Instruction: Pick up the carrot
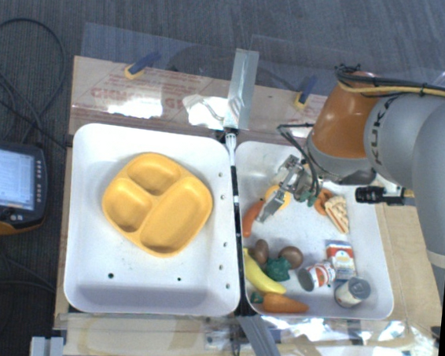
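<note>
Your arm (401, 129) reaches in from the right over the far part of the right bin (383, 265). The left bin (78, 277) holds a yellow divided plate (157, 202). Your gripper (285, 186) hangs low in the right bin; you cannot tell its finger state from here. The carrot (283, 304) lies at that bin's near edge, well apart from the gripper, beside a banana (259, 276).

Fixed overhead camera; slanted down over both bins (82, 198).
</note>
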`<action>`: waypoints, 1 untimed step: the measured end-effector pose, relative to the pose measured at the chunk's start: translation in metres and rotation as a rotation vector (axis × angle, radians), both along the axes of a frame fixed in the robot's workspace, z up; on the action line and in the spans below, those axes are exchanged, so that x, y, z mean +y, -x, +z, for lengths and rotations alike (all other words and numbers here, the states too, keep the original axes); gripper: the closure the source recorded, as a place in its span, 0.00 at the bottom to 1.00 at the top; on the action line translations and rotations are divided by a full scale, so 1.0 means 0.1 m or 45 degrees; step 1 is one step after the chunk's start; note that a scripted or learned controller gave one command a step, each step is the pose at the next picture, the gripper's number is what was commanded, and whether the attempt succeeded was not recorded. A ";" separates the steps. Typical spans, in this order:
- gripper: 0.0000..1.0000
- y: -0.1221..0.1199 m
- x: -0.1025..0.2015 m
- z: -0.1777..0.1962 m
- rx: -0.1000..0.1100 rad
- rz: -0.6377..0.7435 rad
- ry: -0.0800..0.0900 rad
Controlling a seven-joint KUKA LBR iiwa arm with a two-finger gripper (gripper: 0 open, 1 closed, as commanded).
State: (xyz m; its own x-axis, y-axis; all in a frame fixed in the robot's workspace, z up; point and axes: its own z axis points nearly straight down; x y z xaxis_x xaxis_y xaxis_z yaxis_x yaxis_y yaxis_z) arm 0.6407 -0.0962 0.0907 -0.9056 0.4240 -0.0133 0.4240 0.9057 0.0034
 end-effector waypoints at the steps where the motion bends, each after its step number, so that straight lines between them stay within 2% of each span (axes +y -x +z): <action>1: 1.00 -0.02 0.00 0.12 -0.008 0.002 0.003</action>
